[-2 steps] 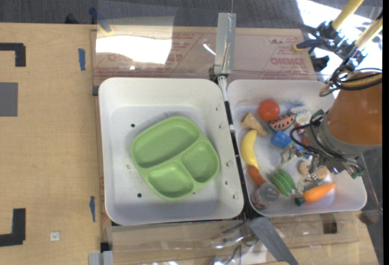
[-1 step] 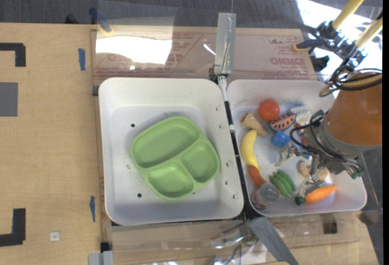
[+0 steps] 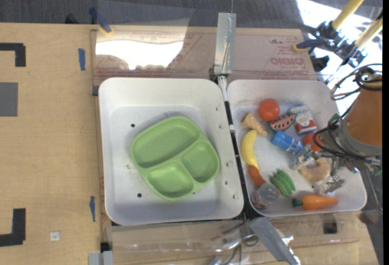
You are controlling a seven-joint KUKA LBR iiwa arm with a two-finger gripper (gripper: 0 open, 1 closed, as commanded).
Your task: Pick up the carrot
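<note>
carrot (image 3: 318,201) at right bin's (image 3: 358,202) front edge, gripper (image 3: 333,183) just above — touching unclear

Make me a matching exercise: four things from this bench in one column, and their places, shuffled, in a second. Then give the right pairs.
Things
1. carrot
2. green plate
3. banana
4. tomato

Places
A. in the left bin
B. near the far edge of the right bin
C. at the near edge of the right bin, close to its right corner
D. along the left side of the right bin

Pairs: 1-C, 2-A, 3-D, 4-B
</note>
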